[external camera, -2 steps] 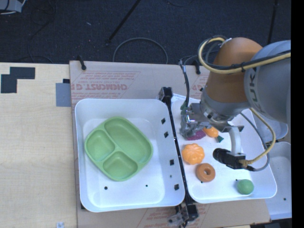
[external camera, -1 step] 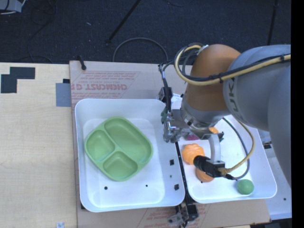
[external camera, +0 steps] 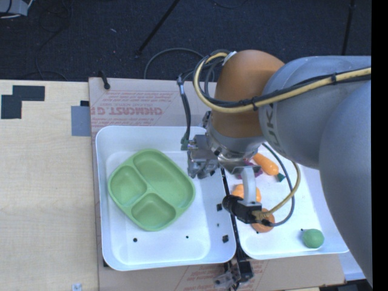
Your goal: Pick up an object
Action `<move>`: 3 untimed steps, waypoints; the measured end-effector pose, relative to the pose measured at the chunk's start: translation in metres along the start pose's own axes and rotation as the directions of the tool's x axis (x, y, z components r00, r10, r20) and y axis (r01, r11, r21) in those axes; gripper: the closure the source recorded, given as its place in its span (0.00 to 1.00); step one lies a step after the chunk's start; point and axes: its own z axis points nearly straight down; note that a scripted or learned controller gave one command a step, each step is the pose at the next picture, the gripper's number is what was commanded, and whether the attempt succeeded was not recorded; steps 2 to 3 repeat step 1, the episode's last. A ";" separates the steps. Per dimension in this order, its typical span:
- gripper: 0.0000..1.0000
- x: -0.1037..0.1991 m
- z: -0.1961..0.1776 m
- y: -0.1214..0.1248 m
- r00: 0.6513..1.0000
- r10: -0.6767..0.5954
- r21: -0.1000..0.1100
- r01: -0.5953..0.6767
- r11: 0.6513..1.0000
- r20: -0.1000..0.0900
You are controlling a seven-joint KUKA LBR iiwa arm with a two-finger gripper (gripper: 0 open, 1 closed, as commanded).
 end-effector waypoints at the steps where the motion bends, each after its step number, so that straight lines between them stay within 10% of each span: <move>1: 0.00 -0.002 0.000 0.000 1.000 0.003 0.002 -0.003 1.000 0.002; 3: 0.00 -0.002 0.000 0.000 1.000 0.003 0.002 -0.003 1.000 0.002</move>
